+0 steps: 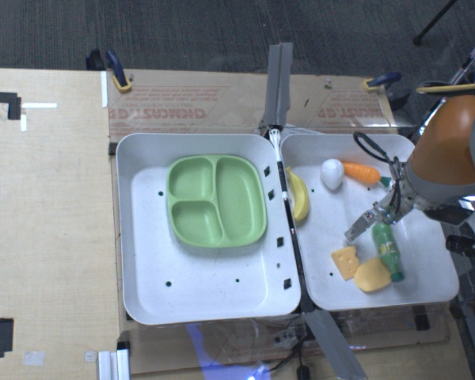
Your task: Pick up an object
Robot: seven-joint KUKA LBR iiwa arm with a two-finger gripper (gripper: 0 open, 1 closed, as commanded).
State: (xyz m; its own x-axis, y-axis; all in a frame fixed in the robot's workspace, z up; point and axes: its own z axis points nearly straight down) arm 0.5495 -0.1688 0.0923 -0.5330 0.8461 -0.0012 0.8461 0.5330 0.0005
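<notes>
Two white bins sit at the middle of the frame, the left bin (142, 236) and the right bin (427, 287). In the left one lies a pale green divided plate (217, 202). The right one holds a yellow banana (298, 195) at its left edge, a white egg (332, 173), an orange carrot (361, 172) with a green tip, a green bottle (388, 248), a yellow-orange cheese wedge (346, 263) and a yellow lemon (373, 275). The arm (450, 145) at right is grey with an orange band. The worktop (47, 236) is light tan wood; brown cardboard (190, 105) with red print lies above the bins. The floor (182, 14) at top is dark grey.
</notes>
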